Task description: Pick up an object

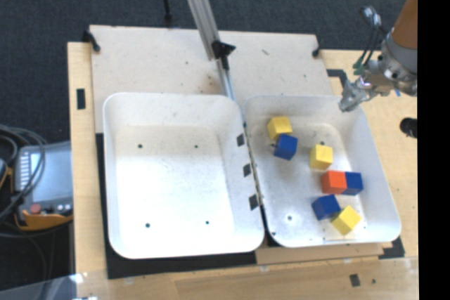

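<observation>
The right bin (365, 130) holds several small blocks. A yellow block (279, 126) touches a blue block (285, 147) near the bin's left side. Another yellow block (321, 156) lies in the middle. An orange block (334, 182) sits against a blue block (353, 183). At the front, a blue block (325, 206) touches a yellow block (346, 220). My gripper (349, 99) hangs over the bin's far right rim, above and to the right of the blocks, with nothing seen in it.
The left bin (112, 151) stands beside the right one. A slanted metal pole (200, 7) rises behind the bins, ending at a clamp (223, 50). A pendant device (39, 183) and cables lie off the bench's left edge.
</observation>
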Robot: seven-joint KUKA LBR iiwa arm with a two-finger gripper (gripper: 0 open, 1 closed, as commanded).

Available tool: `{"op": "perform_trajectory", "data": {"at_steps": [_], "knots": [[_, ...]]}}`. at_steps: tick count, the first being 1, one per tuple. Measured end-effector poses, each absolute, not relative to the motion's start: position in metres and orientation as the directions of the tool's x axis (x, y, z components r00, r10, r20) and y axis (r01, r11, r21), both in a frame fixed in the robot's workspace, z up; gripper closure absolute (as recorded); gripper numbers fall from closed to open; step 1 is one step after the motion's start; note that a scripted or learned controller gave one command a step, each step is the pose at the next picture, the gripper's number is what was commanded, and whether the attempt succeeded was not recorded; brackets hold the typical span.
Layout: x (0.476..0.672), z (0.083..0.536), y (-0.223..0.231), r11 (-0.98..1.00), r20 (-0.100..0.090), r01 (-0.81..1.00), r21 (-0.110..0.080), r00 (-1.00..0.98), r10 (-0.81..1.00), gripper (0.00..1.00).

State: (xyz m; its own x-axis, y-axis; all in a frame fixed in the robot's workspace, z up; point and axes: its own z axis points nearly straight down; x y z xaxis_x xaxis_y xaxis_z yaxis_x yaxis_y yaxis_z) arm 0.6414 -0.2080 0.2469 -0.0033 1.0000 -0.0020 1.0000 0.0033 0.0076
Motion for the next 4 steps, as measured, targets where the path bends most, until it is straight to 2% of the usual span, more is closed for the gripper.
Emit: {"op": "perform_trajectory", "data": {"at_steps": [1, 3, 4], "knots": [[0.627, 0.256, -0.156, 0.006, 0.001, 1.0, 0.001, -0.006, 1.0, 1.0], [0.6, 0.251, -0.068, 0.007, 0.001, 1.0, 0.0, -0.007, 1.0, 1.0], [0.579, 0.239, -0.017, 0.006, 0.001, 1.0, -0.001, -0.006, 1.0, 1.0]]}}
